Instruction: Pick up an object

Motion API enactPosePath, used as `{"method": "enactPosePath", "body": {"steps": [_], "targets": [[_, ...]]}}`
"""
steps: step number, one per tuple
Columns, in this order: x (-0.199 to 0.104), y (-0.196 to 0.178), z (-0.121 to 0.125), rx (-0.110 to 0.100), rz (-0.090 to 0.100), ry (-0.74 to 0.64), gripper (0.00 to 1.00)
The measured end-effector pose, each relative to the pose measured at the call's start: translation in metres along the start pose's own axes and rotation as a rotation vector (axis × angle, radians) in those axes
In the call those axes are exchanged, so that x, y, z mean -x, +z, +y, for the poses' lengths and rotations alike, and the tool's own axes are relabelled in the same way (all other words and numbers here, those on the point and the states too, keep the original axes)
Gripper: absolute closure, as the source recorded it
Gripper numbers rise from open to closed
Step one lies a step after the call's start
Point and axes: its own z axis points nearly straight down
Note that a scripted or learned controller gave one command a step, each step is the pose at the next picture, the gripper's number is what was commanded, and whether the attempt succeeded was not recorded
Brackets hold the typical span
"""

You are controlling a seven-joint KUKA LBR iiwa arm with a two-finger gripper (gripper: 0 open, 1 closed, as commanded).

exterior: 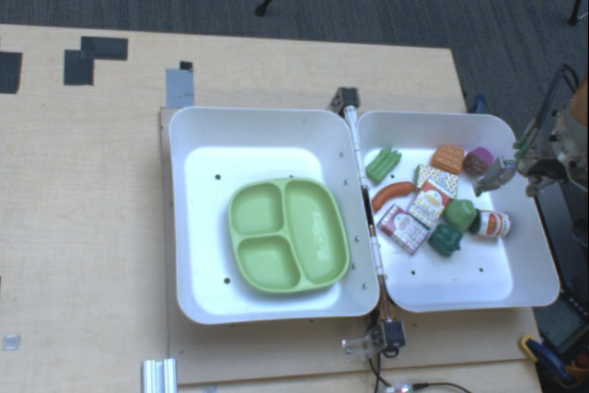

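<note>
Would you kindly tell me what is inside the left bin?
The left bin holds one light green divided plate with three compartments, all bare. Around it the white floor shows small dark dots. Whatever lies beneath the plate is covered.

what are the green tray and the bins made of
Tray: looks like matte plastic, moulded in one piece with three rounded compartments and an even pale green colour. Bins: probably glossy white plastic, with smooth rounded corners and light glare on the floors.
</note>
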Motion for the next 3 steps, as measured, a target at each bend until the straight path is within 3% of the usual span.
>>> {"method": "enactPosePath", "body": {"steps": [1,2,3], "targets": [[0.024,0.136,-0.041,0.002,0.000,0.001,0.00],[-0.048,0.144,-0.042,0.007,-0.001,0.001,0.00],[-0.048,0.133,-0.040,0.013,-0.003,0.000,1.00]]}}
